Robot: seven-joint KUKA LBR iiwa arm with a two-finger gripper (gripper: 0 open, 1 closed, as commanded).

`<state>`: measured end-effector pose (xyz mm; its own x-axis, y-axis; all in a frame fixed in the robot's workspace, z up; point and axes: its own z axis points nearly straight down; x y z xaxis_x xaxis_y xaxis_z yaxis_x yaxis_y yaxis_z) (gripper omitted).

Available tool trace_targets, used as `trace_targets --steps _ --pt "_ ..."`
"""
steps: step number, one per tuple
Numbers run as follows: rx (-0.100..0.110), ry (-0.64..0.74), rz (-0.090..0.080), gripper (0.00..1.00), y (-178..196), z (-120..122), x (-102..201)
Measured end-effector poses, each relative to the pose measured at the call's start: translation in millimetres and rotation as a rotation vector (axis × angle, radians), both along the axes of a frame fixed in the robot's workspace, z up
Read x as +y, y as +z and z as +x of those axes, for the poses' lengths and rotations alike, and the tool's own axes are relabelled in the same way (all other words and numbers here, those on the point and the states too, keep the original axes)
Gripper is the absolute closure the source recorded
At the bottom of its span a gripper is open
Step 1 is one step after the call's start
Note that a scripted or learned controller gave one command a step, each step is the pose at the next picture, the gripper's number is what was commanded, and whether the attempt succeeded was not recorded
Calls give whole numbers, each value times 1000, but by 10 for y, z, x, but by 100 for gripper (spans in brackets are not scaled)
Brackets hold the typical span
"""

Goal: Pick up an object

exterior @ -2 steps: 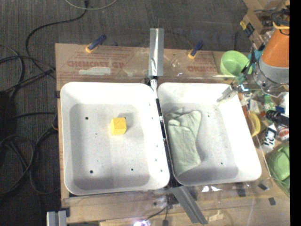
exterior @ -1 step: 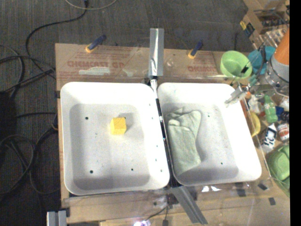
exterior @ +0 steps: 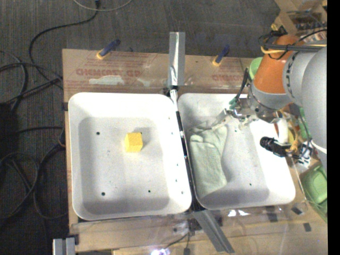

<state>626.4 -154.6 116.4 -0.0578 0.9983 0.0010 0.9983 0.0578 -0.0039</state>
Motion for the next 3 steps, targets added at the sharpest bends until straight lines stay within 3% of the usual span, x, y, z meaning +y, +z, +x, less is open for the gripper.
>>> trace_targets --steps 1,2,3 --pt "-14 89 -6 0 -248 116 322" --pt "-19 88 -4 100 -135 131 333" --pt "-19 88 -4 0 -136 130 334"
